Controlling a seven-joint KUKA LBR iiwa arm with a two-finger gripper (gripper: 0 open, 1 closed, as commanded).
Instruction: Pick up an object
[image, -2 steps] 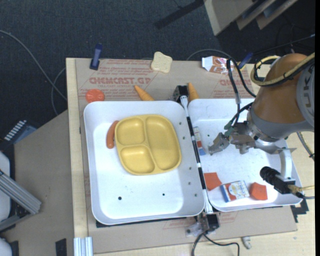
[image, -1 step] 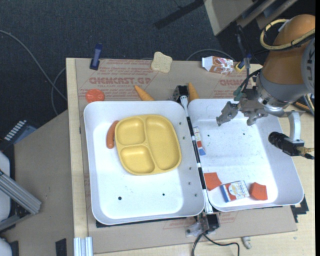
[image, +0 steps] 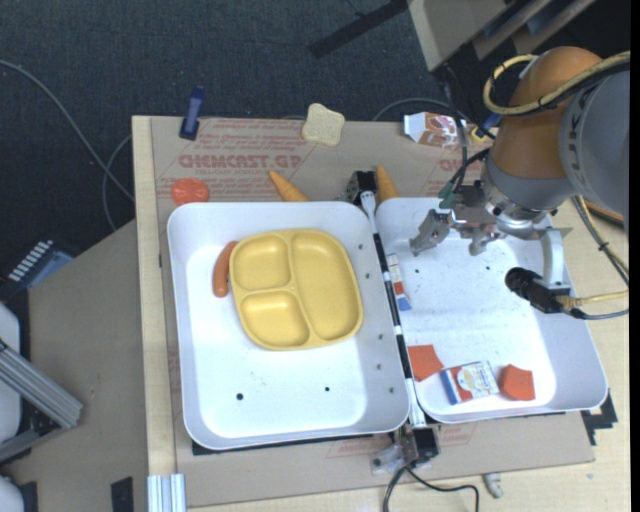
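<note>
End effector (image: 455, 232) over the right bin's (image: 560, 395) far end, fingers spread apart, gripping nothing (orange blocks (image: 517, 382) and small carton (image: 470, 381) well apart, near the bin's front).

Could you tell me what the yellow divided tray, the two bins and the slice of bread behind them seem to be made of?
The yellow tray looks like moulded plastic: smooth, evenly coloured, with soft rounded compartment ridges and a dull sheen. The left bin and the right bin also look like plastic, white and matte, with rounded lips. The bread slice is probably a foam or plastic toy; its pale, crisp-edged shape suggests so, but it is too small to tell.
</note>
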